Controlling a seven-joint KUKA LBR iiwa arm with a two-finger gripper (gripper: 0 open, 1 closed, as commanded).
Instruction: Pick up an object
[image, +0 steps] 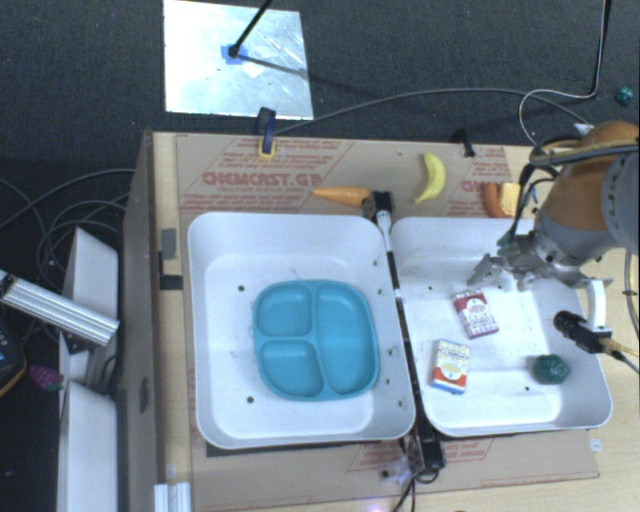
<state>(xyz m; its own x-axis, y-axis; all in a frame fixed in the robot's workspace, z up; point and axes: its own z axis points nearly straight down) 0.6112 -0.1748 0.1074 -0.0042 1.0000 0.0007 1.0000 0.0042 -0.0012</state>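
White plastic walls bound the right bin (590, 405), and the gripper (503, 268) hangs over its upper part, close to the far rim, its fingers spread with nothing between them. Bare floor lies between the gripper and the things below it. A small red-and-white box (476, 313) lies just below the gripper, near the bin's middle. An orange-and-white carton (451, 365) sits lower, near the front. A dark green lump (550, 369) rests by the right wall. The left bin (215, 300) carries a blue divided plate (315, 337).
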